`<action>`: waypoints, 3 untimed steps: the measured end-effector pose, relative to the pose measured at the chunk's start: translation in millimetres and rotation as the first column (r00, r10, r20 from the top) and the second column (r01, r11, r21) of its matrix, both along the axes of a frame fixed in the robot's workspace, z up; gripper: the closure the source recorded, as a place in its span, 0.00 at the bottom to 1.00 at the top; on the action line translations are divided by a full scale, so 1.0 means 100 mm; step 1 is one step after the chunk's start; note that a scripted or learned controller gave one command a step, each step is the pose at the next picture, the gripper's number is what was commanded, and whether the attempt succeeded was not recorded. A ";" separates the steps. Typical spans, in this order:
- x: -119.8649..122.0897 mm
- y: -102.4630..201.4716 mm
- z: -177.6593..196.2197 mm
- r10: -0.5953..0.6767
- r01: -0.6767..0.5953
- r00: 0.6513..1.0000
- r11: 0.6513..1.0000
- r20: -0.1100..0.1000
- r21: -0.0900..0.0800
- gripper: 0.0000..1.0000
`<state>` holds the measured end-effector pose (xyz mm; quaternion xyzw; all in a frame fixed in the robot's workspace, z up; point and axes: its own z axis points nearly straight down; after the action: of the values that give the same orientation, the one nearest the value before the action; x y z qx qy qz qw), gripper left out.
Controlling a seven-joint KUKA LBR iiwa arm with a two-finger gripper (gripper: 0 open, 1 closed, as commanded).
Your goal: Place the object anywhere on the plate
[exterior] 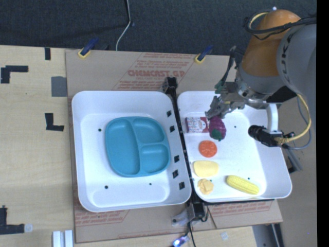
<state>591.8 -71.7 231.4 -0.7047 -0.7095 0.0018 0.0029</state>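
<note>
A blue divided plate (137,145) lies in the left bin (87,107). In the right bin (262,163) lie a purple grape bunch with a green leaf (218,128), a red-and-white packet (195,124), an orange-red round piece (208,148), a yellow block (205,168), a small yellow-orange piece (205,186) and a corn cob (242,184). My gripper (215,112) hangs low over the right bin's far left part, its tip right at the grape bunch and close to the packet.
A black clip strip (175,133) runs along the seam between the two bins. The grey arm with its orange band (267,40) comes in from the upper right. A black cable end (259,133) hangs over the right bin.
</note>
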 end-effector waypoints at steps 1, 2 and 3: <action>0.08 0.50 0.04 0.000 0.000 1.000 1.000 0.002 0.000 1.00; 0.14 0.99 0.05 0.000 0.000 1.000 1.000 0.001 -0.001 1.00; 0.25 1.59 0.00 0.001 -0.001 1.000 1.000 0.001 -0.001 1.00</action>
<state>617.0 87.3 231.4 -0.7045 -0.7097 0.0016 0.0022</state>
